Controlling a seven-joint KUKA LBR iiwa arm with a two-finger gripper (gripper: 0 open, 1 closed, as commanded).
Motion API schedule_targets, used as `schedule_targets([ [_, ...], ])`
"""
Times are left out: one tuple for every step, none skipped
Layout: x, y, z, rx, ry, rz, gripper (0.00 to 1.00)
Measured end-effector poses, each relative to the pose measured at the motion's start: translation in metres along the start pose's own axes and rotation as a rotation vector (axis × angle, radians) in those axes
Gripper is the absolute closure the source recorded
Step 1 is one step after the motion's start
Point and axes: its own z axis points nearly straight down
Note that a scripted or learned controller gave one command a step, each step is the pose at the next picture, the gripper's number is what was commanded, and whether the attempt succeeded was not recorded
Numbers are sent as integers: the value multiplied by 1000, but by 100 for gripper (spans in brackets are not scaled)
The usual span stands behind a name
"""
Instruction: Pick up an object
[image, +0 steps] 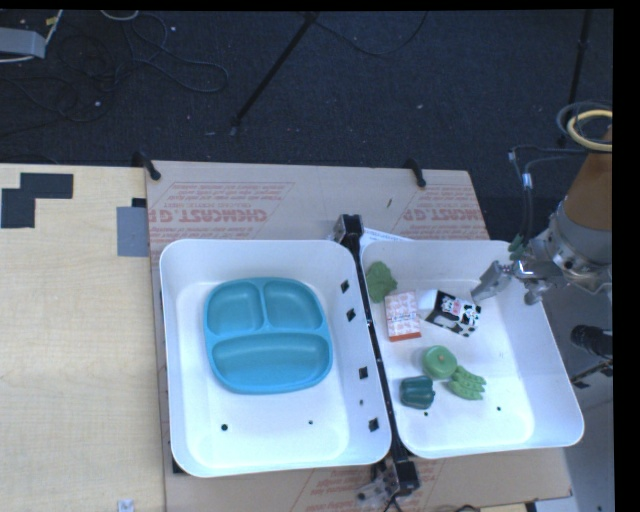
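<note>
Dark carpet strewn with black cables fills the upper background, and below it a pale wooden bench top (70, 350) carries a flattened brown cardboard sheet (250, 205) printed with red lettering. On that sheet sit two shallow white plastic bins side by side. In the left bin (185, 420) lies a blue plastic divided plate (267, 333) with three compartments, roughly central. The right bin (540, 420) holds the small things: a dull green lumpy piece (380, 281) close to the dividing wall, a small white and orange printed card box (402, 315) just beside it, a black and white patterned packet (453, 311) further right, a green round-headed toy with a leafy frilled end (452, 371) nearer the middle, and a dark teal cup-like block (417, 392) just beside that toy on its left.

From the right reaches the grey arm with its orange band, and its two-finger gripper (492, 281) hangs over the right bin's upper right part, just beside the patterned packet (whether touching it cannot be told). Its fingers are too small and blurred to tell whether they are apart or together, and nothing is visibly between them.
</note>
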Motion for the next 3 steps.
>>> schedule_targets([
  [0,0,-10,1,0,-2,100],
  [53,14,-201,-17,-2,-7,100],
  [174,30,-310,-13,2,-14,100],
])
